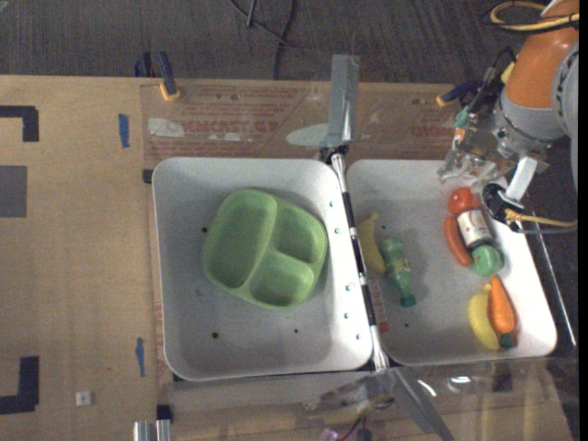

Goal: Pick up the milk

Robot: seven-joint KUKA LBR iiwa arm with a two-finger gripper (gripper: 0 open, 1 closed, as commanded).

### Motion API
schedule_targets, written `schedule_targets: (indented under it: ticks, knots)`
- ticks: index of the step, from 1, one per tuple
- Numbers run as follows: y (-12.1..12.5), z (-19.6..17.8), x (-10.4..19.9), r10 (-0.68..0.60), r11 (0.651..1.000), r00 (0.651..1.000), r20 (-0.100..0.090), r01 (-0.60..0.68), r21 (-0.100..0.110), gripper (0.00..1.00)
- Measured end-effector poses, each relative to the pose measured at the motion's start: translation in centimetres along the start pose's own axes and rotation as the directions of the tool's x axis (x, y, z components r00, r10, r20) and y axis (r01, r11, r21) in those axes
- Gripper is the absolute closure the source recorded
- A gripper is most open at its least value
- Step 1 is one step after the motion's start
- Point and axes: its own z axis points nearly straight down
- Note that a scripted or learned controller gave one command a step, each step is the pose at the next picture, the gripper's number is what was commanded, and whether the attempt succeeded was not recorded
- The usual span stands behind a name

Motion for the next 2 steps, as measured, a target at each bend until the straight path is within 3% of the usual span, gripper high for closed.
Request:
schedule_targets:
  ticks: [1, 2]
  knots:
    - [-3.0, -7.5, 10.8, -0.006, 1.000, 1.000, -0.002, 0.006, -0.007, 1.00]
    - [-12.2, -8.8, 9.8, -0.315, 0.949, 0.949, 0.000, 0.315, -0.004, 1.00]
